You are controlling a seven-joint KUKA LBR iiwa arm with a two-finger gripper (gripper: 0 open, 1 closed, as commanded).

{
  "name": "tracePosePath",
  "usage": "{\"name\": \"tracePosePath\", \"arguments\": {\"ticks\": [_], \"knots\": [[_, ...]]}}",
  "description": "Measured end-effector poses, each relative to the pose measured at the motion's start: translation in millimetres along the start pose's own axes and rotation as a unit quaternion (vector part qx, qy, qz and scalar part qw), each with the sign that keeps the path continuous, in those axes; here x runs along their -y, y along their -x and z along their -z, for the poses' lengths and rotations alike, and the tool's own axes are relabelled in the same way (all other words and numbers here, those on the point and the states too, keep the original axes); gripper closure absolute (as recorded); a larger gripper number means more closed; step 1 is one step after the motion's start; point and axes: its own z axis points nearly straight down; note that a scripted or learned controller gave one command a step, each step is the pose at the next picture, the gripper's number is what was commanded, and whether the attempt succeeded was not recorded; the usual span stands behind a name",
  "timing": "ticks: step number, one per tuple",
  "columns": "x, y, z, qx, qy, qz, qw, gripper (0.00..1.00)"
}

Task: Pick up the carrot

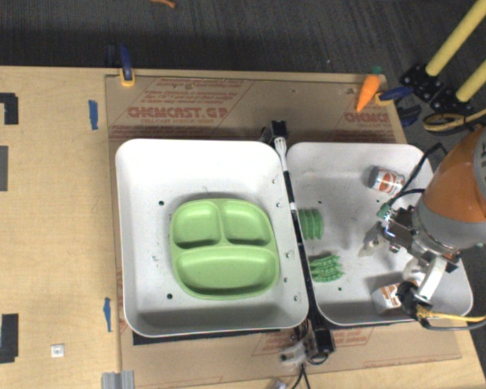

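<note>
Hovering low over the right bin [340, 156], near its right side: gripper [386, 235] on the grey arm [454, 217] with the orange band, reaching in from the right; can't tell from this angle how the pincer stands, it's small and cluttered against the wrist hardware. Nothing visibly between its tips. Just below it, near the bin's front right corner, a small can-like item [386, 297] with orange on it, partly under the wrist. Above the gripper, a small can [384, 180] lying on its side, red and white label. Further left in the same bin, two green ridged pieces: one [311, 223] by the divider, one [325, 267] lower, apart from each other. Left bin [138, 217] holds a green sectioned plate [223, 246], three compartments, sitting flat. Carrot [368, 91] is outside both bins, on the cardboard sheet [186, 108] behind the right bin, tilted, well apart from the gripper
</note>
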Motion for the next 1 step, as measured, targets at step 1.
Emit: {"name": "tracePosePath", "arguments": {"ticks": [1], "knots": [[-21.2, 42.0, -14.5, 0.0, -0.001, 0.179, 0.9838, 0.0]]}}
